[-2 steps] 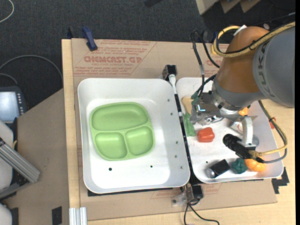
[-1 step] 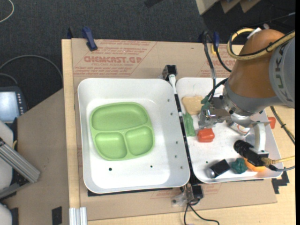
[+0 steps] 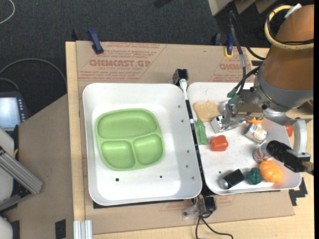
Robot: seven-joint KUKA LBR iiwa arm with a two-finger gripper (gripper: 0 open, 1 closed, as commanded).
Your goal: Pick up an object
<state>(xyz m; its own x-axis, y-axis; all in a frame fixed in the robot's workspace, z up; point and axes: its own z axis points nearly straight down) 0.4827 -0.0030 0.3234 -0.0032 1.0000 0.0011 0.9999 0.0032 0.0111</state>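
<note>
The right bin (image 3: 214,89) holds several small objects. A tan flat piece (image 3: 205,110) lies near its left wall, with a green stick-like item (image 3: 201,132) just below it and a red block (image 3: 219,143) beside that. My gripper (image 3: 223,119) hangs over the bin's middle, just right of the tan piece and above the red block. Nothing visibly hangs from it. The arm's grey and orange body (image 3: 289,59) hides the bin's far right corner.
A small striped can (image 3: 256,132), an orange round toy (image 3: 271,171), a teal object (image 3: 254,177) and a black cylinder (image 3: 232,178) lie in the right bin's near half. A green divided plate (image 3: 130,138) sits in the left bin (image 3: 94,103).
</note>
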